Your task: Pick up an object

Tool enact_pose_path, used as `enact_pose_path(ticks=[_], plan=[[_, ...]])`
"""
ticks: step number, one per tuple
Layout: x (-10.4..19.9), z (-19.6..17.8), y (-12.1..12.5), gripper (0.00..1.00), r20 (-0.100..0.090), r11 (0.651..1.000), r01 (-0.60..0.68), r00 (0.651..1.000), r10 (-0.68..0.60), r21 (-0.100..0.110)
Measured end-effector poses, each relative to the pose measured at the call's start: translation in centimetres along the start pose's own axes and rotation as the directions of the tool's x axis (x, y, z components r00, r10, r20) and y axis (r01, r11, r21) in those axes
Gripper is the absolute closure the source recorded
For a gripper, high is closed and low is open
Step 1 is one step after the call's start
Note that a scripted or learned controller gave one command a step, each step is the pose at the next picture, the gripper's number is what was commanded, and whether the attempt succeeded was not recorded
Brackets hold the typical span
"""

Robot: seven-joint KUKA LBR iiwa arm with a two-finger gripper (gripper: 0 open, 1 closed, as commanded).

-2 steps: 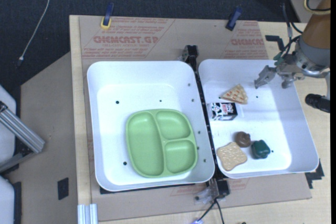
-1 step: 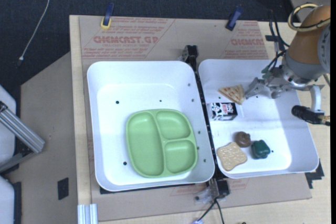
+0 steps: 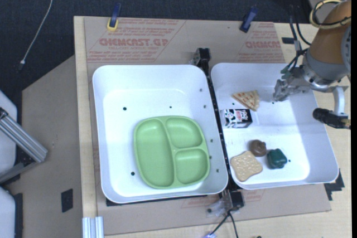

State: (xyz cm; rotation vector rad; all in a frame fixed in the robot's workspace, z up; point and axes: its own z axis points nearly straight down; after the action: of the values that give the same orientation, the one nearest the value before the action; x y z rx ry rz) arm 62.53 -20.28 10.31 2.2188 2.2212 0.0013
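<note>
The right bin (image 3: 312, 136) holds several small objects. A tan cracker-like wedge (image 3: 247, 100) lies near its upper left. Just below that is a black-and-white carton (image 3: 237, 117). Toward the front sit a brown round piece (image 3: 257, 147), a dark green block (image 3: 276, 158) and a toast slice (image 3: 246, 165). My gripper (image 3: 281, 89) hangs over the upper right part of this bin, to the right of the wedge and apart from it. Nothing shows between its fingers.
The left bin (image 3: 111, 120) carries a green divided plate (image 3: 170, 150). A black clamp (image 3: 202, 56) sits at the back where the two bins meet. Blue clips (image 3: 248, 19) hold the cardboard sheet at the far edge. Cables run at the far right.
</note>
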Motion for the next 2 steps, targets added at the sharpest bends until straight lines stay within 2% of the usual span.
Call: enact_pose_path(ticks=[2], plan=[[-0.7, -11.6, 1.7, 1.0, 0.003, 1.0, 0.0, 1.0, 0.0, -0.007]])
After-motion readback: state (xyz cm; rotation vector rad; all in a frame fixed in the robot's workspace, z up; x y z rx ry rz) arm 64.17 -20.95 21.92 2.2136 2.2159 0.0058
